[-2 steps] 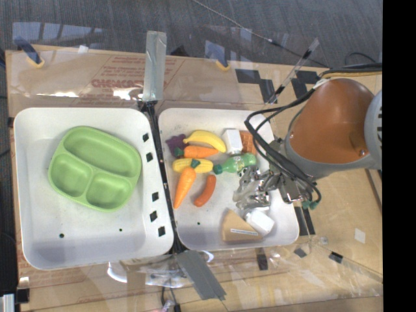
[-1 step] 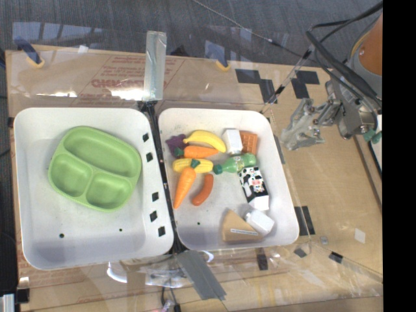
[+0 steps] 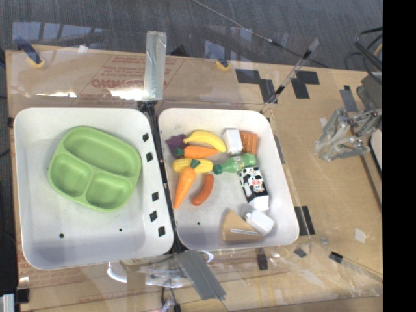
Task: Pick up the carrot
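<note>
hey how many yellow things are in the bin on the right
2. A banana lies near the back of the right bin, and a corn cob sits just in front of it, above the carrot. The toys are crowded, so another could be hidden.

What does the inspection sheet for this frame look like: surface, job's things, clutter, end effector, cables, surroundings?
Surface: bench with two white bins; left bin holds a green divided plate.
Job's things: carrot lies in the right bin, beside its left wall, tip toward the camera, untouched.
Clutter: banana, sausage, cow-patterned carton, cheese wedge and other toy food around the carrot.
End effector: end effector over the bare bench right of the bins, carrying nothing.
Cables: thin line crossing the floor at the top.
Surroundings: grey carpet.
</note>
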`<state>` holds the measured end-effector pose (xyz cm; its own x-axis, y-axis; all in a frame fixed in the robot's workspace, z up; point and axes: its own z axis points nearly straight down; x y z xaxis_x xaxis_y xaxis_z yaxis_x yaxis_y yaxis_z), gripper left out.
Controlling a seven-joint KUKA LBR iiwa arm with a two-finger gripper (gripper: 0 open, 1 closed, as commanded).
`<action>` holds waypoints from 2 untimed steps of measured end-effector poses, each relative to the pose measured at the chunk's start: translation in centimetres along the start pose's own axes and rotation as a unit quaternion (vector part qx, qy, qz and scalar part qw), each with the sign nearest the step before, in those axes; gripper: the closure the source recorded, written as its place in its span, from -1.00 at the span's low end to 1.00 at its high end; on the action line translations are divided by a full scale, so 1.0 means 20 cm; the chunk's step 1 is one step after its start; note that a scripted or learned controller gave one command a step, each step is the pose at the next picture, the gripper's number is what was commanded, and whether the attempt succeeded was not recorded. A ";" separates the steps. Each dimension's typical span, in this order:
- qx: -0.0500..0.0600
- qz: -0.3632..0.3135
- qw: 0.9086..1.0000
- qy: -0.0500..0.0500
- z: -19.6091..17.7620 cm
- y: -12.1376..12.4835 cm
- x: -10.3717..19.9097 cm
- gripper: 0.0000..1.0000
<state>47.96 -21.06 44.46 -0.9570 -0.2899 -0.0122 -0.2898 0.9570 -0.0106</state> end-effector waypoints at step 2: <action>-0.007 -0.288 0.957 0.004 0.12 0.00 -0.01 1.00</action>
<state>48.16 -20.94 42.04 -0.6379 -0.7702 -0.0013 -0.7702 0.6379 0.0002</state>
